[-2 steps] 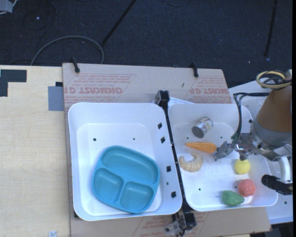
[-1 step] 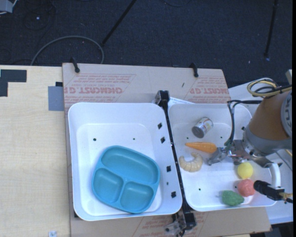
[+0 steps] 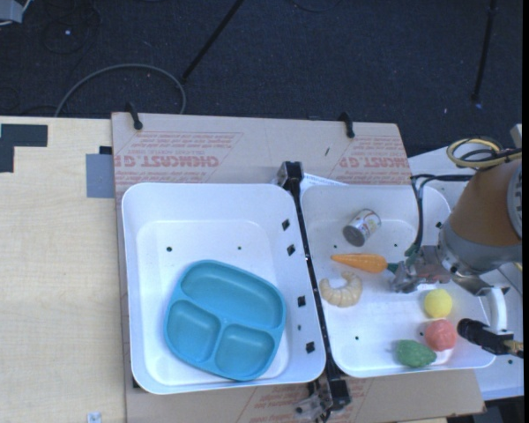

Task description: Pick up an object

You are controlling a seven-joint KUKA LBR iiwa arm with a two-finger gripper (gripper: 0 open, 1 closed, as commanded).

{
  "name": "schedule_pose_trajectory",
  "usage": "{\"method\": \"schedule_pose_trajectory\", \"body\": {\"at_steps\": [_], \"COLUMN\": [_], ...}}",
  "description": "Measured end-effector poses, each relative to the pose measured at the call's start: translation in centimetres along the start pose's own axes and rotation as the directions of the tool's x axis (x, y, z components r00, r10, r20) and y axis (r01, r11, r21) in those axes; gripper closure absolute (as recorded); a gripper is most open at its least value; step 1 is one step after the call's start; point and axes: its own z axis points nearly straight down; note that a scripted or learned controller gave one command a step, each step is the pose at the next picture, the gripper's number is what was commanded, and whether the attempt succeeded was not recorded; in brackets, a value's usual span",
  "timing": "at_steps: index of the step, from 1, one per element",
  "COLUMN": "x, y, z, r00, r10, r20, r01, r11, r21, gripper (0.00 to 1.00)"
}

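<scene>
The table (image 3: 44, 263) carries two shallow white bins set side by side, parted by a dark divider strip. The left bin (image 3: 150, 214) holds a blue compartment tray (image 3: 225, 318) lying low and toward its near edge, with bare white floor behind it and along the far wall. The right bin (image 3: 331, 333) holds the loose objects: a small metal can (image 3: 361, 227) tipped on its side toward the far part of the bin, an orange carrot (image 3: 360, 261) lying crosswise near the middle, and a pale curved shrimp-like piece (image 3: 342, 291) just below it, close to the divider. Near the right and near edges sit a yellow ball (image 3: 438, 303), a pink-red ball (image 3: 440, 334) just below it, and a green lump (image 3: 415, 353) touching the pink-red one, close to the bin's near rim. The arm (image 3: 485, 214) reaches in from the right over the bin's right wall, and the tool (image 3: 409, 275) sits low in the bin, between the carrot's right tip and the yellow ball, near both. How far its fingers are spread cannot be told, and nothing can be seen held between them. Open floor remains between the can and the far wall, and in the near-middle stretch of the bin between the shrimp-like piece and the green lump.
</scene>
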Motion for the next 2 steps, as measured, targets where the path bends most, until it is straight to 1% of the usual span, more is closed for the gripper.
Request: {"method": "schedule_pose_trajectory", "body": {"at_steps": [1, 2], "x": [-0.3, -0.4], "y": [-0.2, -0.1], "z": [-6.3, -10.5], "r00": [1.000, 1.000], "r10": [-0.003, -0.006], "r20": [0.002, 0.002], "r01": [0.003, 0.006], "r11": [1.000, 1.000], "r21": [-0.005, -0.005], "gripper": [1.00, 1.00]}}
